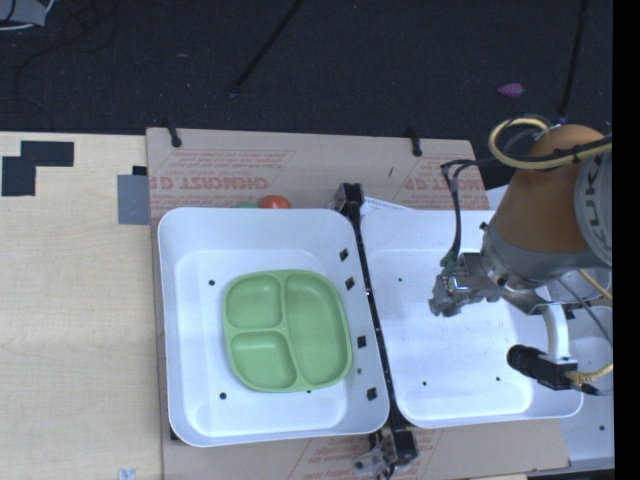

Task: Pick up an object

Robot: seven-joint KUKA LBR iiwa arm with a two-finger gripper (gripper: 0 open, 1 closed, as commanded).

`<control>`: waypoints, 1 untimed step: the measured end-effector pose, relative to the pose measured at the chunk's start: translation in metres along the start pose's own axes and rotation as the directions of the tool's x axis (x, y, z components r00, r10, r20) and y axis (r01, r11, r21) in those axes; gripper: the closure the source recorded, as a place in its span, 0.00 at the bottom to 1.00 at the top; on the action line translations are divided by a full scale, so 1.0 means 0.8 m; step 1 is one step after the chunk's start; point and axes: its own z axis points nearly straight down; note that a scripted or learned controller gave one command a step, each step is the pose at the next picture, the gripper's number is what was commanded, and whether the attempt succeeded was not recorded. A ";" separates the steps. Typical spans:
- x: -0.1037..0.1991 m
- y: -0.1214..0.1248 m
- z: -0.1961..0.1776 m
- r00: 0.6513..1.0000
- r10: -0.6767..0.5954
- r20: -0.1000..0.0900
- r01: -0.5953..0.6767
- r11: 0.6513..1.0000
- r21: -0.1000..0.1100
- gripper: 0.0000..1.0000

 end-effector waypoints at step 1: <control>0.068 -0.010 0.004 1.000 0.000 0.000 0.000 1.000 0.000 1.00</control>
